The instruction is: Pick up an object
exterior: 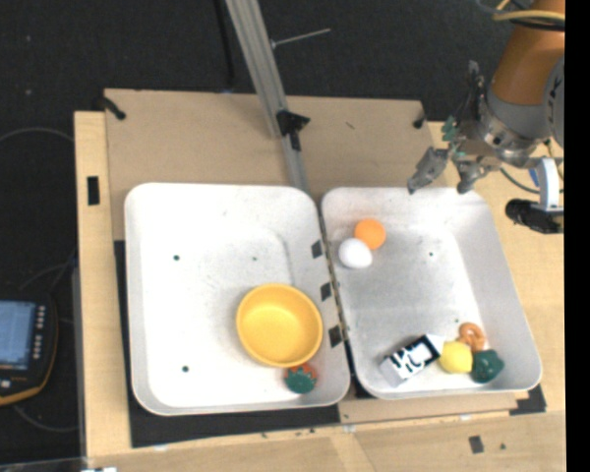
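I see the gripper (441,173) hanging over the far right corner of the right bin (492,234), its two fingers spread wide with nothing between them. Below it the bin floor lies open as far as the orange ball (371,233) and white ball (354,254), which touch beside the left wall. A black-and-white box (410,359), yellow fruit (455,358) and green piece (488,366) crowd the near right corner. In the left bin (177,224), a yellow bowl (279,324) sits near the front edge — open floor behind it.
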Robot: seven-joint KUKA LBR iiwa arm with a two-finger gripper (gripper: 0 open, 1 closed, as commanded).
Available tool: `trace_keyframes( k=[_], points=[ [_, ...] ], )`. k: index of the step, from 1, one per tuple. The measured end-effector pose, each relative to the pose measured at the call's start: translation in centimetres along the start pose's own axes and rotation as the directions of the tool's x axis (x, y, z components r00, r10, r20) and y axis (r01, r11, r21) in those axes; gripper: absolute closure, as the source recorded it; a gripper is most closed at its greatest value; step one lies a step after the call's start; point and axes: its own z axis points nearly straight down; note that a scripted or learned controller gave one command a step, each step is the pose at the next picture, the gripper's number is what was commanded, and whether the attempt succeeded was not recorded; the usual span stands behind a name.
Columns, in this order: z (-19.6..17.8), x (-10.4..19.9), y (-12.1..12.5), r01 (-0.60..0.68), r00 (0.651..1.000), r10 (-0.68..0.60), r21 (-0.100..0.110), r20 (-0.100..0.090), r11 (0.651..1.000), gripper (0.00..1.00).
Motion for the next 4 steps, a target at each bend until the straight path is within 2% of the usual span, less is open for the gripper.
trace_keyframes(
  k=[1, 2, 4],
  points=[
    [0.0, 0.0, 0.0, 0.001, 1.000, -0.001, 0.001, 0.001, 1.000, 0.00],
    [4.6, -0.7, 0.6, 0.000, 1.000, 0.000, 0.003, 0.001, 1.000, 0.00],
    [12.8, -1.7, 0.3, -0.002, 1.000, 0.002, 0.004, 0.001, 1.000, 0.00]
  ],
)
